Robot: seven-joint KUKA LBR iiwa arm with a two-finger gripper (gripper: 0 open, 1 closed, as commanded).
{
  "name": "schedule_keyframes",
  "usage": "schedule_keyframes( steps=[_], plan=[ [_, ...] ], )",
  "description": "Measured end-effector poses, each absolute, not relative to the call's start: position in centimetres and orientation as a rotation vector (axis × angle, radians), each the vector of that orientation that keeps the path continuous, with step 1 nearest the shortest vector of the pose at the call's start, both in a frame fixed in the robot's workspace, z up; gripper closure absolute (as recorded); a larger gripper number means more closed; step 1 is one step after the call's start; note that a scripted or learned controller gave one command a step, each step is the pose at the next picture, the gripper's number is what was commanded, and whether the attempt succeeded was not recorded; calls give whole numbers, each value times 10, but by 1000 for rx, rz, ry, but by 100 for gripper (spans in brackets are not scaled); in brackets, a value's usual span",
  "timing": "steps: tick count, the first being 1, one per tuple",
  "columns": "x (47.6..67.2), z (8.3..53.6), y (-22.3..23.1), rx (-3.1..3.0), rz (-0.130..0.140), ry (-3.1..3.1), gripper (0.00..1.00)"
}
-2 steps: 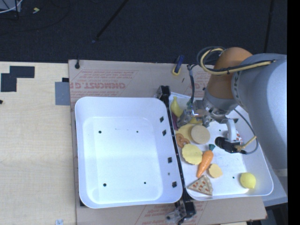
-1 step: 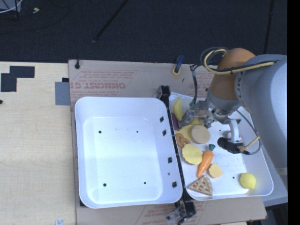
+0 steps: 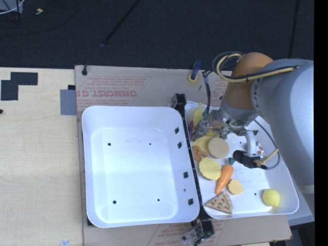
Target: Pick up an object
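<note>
Gripper (image 3: 218, 128) sits low in the right bin (image 3: 287, 196), frame centre-right, among toy food; whether it is open, I cannot tell. The carrot (image 3: 224, 177) below looks light, stiff, slippery: grip mid-body

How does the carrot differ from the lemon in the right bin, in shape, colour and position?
The carrot is long, tapered and orange, with a green tip; the lemon is rounded and yellow. The carrot lies slanted in a cluster, touching the pale yellow slice beside it, while the lemon sits alone near the bin's lower right corner. Both rest on the floor of the right bin, apart from the gripper.
</note>
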State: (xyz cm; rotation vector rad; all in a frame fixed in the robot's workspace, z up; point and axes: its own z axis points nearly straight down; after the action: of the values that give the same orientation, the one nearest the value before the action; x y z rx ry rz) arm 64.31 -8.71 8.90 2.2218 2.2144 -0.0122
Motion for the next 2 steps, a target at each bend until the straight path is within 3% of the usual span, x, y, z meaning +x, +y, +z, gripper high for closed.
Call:
schedule_keyframes(
  steps=[1,2],
  plan=[
    [642,98,-84,2227,-11,2222,100],
    [645,169,-105,2220,2,2219,100]
  ],
)
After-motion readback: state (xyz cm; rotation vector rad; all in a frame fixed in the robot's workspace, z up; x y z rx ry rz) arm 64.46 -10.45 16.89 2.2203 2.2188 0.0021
